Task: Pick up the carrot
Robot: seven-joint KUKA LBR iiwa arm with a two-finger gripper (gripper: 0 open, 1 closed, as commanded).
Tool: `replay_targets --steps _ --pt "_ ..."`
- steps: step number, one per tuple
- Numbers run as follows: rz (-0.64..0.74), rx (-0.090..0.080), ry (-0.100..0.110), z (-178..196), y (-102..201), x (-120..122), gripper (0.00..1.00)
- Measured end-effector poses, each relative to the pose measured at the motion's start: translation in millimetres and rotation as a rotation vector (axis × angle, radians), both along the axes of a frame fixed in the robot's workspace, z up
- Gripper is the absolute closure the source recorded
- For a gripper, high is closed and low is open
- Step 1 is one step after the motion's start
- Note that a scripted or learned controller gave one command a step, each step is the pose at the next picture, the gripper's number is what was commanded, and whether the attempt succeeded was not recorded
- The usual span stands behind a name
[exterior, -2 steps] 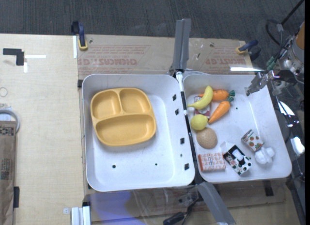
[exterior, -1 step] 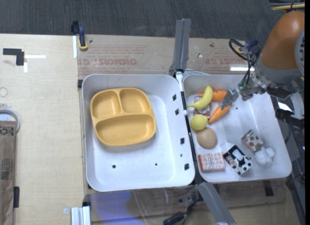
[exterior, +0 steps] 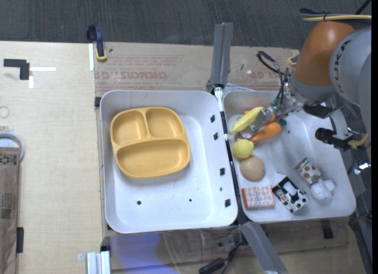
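Tool (exterior: 267, 119) sits low over carrot (exterior: 267, 131) and banana (exterior: 247, 119) in right bin (exterior: 331, 208); grip state cannot be told. Cardboard (exterior: 142, 68) lettering unreadable.

Place: a robot lab or test cell, not a home.
Arm: a grey industrial arm (exterior: 354, 60) with an orange band, cables along it, at the right.
Desk: pale wooden desk (exterior: 47, 149) carrying two shallow white bins (exterior: 171, 214) side by side, joined by clips.
Markers: black and white tape marks (exterior: 23, 69) at the far left.
Floor: dark carpet (exterior: 147, 1) beyond the far edge.
Props: toy food and small cartons (exterior: 258, 196) in the right bin.
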State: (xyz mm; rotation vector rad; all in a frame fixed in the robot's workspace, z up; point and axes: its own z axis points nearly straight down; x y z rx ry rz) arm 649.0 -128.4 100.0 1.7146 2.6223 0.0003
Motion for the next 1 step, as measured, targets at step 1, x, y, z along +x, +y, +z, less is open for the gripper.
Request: replay_targets --steps 1 --pt "-0.003 0.004 0.007 16.0 1.7 -22.7 0.0"
